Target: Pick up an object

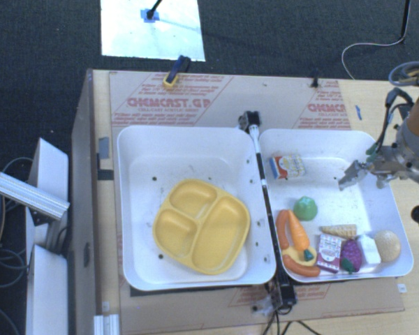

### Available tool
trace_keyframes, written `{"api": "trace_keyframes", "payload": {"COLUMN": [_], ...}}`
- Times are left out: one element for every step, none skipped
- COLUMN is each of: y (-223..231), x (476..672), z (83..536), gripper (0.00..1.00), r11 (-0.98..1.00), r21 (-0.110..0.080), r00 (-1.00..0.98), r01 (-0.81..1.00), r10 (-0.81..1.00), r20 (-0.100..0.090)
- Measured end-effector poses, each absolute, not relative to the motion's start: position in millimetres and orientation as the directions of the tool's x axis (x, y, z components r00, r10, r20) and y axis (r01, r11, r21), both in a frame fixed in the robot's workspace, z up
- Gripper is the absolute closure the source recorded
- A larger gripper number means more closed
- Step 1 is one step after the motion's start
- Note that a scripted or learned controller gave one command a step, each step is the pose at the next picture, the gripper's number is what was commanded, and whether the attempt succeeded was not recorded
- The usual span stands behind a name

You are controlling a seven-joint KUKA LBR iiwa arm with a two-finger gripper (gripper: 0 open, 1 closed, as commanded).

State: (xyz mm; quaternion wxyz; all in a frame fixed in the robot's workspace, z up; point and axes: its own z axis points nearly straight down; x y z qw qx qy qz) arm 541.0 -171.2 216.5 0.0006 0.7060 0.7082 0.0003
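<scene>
Tabletop (pixel 195 100): pale board with red printed lettering, carrying two shallow white bins side by side.

Left bin (pixel 136 152): holds one yellow divided tray (pixel 201 225) with three compartments, lying flat near the bin's middle and front.

Right bin (pixel 321 155): holds the loose items.
- Small white carton (pixel 286 166) with red and orange print, near the back left corner.
- Green round toy (pixel 305 208), near the centre, just in front of the carton.
- Orange carrot (pixel 298 234), lying lengthwise at the left side, beside a red-orange sausage shape (pixel 283 229).
- Yellow piece (pixel 300 259), touching the carrot's front end.
- Waffle cone (pixel 339 231), lying on its side right of the carrot.
- Red-and-white packet (pixel 329 252), in front of the cone.
- Purple grape bunch (pixel 351 253), touching the packet's right edge.
- Tan round item (pixel 387 245), at the front right corner.

Gripper (pixel 356 173): grey, reaching in from the right over the back right part of the right bin, well apart from the items at the front. Whether its fingers are wide or narrow cannot be told; nothing is seen between them.
</scene>
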Motion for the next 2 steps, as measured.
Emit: {"api": "trace_keyframes", "payload": {"y": [-111,-97], "x": [538.9,521.7], "z": [113,84], "gripper": [0.0,0.0], "r11": [0.003,0.0], "r21": [-0.001,-0.001], "r00": [-0.003,0.0], "r01": [1.0,1.0], "r10": [1.0,1.0], "r20": [0.001,0.0]}}
